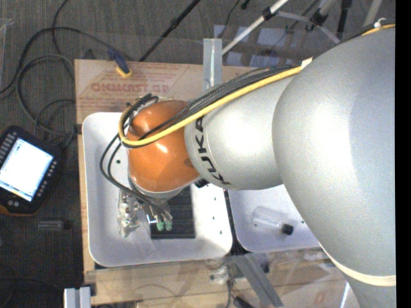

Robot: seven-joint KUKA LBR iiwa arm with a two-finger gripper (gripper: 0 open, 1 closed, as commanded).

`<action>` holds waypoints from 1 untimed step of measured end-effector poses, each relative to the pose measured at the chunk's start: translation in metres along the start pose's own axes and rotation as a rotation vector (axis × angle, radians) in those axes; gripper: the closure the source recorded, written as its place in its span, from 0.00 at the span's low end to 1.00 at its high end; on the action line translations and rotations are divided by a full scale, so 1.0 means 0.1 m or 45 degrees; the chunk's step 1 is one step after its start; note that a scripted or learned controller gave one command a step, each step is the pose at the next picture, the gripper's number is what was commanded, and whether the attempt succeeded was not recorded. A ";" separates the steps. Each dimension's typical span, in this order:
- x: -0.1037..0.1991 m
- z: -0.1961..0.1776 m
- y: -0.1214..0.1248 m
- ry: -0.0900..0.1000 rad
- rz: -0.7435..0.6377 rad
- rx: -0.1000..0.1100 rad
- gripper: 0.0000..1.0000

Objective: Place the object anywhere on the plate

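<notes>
Hovering low over the left bin (96,172), the gripper (131,220) hangs beneath the orange band (157,153) of the arm (289,140). Whether it is released or clenched I cannot tell, and I see nothing that I could call held.

Off to the side the arm reaches in from, well apart from the gripper and across the wall between the bins, a small clear tube (271,222) lies flat on the floor of the right bin (257,242). I take it for the task's object. It has a black cap (287,229) at the end farther from the gripper. It looks light, stiff and smooth, most likely plastic. Being round, it would probably roll or squirt out under a careless pinch. I would take it across the middle of the barrel, closing square to its long axis, and not by the cap. If it is glass, a hard squeeze could crack it; the view does not settle that.

The arm's casing just beyond the orange band carries dark lettering (205,156), which reads KUKA with its first letter partly cut off. Farther out, beyond the left bin, a sheet of cardboard (122,85) bears a line of red print, too blurred to read. On the floor past the bench lies a handheld pendant (26,172) whose lit screen is too small to make out.
</notes>
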State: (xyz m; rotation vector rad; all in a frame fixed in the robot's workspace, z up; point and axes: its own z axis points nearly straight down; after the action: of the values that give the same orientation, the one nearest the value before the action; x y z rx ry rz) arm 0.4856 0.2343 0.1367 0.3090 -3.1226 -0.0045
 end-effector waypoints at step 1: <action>-0.30 -1.11 -0.06 -0.006 -0.517 0.001 1.00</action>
State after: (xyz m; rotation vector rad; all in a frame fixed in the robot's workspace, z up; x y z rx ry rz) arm 0.5170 0.2341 0.2475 0.9345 -3.0013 -0.0054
